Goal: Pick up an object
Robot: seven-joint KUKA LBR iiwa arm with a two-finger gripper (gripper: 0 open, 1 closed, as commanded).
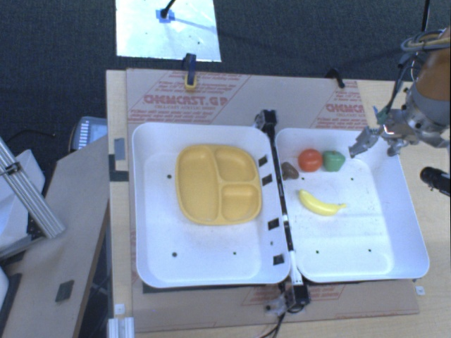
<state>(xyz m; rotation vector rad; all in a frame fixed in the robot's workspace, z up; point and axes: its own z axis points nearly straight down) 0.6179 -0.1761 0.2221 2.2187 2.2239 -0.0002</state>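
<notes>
Here, a smooth curved banana (321, 203) lies beside seemingly rounded fruit (310, 160).

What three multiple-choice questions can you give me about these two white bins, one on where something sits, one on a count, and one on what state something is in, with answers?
1. Where does the yellow divided plastic plate lie?
A. in the left white bin
B. in the right white bin
C. on the bench outside the bins

2. How many small objects lie in the right white bin?
A. two
B. four
C. six

3. How does the yellow toy banana stand to the two-finger gripper?
A. lifted in it
B. lying loose on the bin floor, apart from it
C. pinned under it

Answers: 1 A, the plate fills the left bin's middle. 2 B, a small brown piece, a red-orange round toy fruit, a green toy vegetable and the banana. 3 B, the gripper hangs by the bin's far right corner.
</notes>
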